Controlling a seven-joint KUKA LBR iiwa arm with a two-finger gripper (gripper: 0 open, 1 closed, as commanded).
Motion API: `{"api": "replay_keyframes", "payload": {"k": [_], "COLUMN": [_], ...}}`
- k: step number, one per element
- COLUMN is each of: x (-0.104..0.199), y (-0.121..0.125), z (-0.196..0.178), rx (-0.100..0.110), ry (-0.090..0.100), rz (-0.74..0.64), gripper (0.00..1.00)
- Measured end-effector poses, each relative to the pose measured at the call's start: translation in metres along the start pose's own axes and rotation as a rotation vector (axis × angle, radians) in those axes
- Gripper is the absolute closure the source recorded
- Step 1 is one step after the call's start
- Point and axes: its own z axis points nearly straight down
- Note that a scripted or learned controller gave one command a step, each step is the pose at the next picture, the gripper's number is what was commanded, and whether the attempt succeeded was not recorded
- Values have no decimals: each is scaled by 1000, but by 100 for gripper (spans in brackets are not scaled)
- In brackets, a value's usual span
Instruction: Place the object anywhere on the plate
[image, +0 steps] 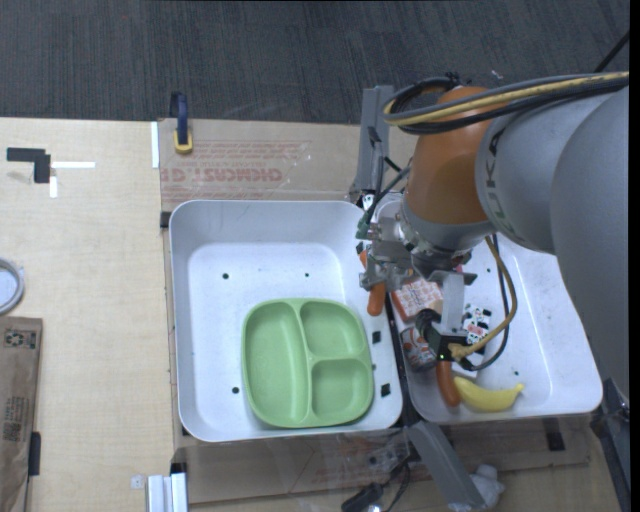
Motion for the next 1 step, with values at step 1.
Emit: {"api": "replay_keyframes", "payload": {"k": [1], "x": [-1], "y": [0], "z": [0], "rx": [0], "ry": [0], "rz": [1], "gripper": [0]}}
